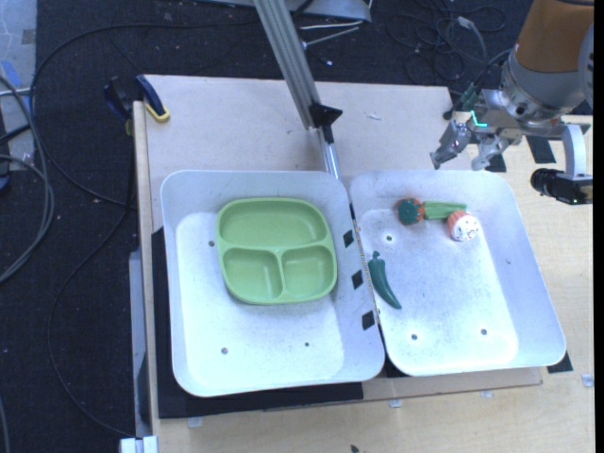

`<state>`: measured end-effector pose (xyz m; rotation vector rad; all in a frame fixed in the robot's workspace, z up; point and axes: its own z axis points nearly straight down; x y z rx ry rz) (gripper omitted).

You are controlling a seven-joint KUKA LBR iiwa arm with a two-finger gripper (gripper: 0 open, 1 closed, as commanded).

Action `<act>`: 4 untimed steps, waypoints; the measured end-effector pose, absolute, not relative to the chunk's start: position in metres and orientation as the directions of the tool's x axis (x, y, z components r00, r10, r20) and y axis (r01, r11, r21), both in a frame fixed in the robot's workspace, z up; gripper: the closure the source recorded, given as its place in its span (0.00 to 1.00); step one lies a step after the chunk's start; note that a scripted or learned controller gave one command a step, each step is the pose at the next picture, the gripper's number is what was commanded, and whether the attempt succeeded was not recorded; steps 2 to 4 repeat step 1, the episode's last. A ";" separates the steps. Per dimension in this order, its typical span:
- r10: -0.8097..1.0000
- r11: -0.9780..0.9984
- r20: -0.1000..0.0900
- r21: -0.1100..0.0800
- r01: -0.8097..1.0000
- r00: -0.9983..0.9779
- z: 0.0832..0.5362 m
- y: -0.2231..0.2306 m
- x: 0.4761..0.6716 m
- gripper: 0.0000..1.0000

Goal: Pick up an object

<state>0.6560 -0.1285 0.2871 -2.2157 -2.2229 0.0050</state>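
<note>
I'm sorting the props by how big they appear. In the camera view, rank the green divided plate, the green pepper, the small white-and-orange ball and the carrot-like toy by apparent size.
1. Green divided plate, by far the largest.
2. Green pepper and carrot-like toy: they look about alike, so I won't rank them.
3. White-and-orange ball, the smallest.

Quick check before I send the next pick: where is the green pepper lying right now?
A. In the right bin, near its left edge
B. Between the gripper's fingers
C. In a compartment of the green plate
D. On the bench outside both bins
A: the green pepper lies on the right bin floor by its left wall, apart from the green plate.
</note>
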 end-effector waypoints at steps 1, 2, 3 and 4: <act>1.000 0.003 0.000 -0.003 1.000 -0.003 0.288 -0.129 0.656 0.00; 1.000 0.003 0.000 -0.003 1.000 -0.003 0.288 -0.129 0.656 0.00; 1.000 0.003 0.000 -0.003 1.000 -0.003 0.288 -0.129 0.656 0.00; 1.000 0.003 0.000 -0.003 1.000 -0.003 0.288 -0.129 0.656 0.00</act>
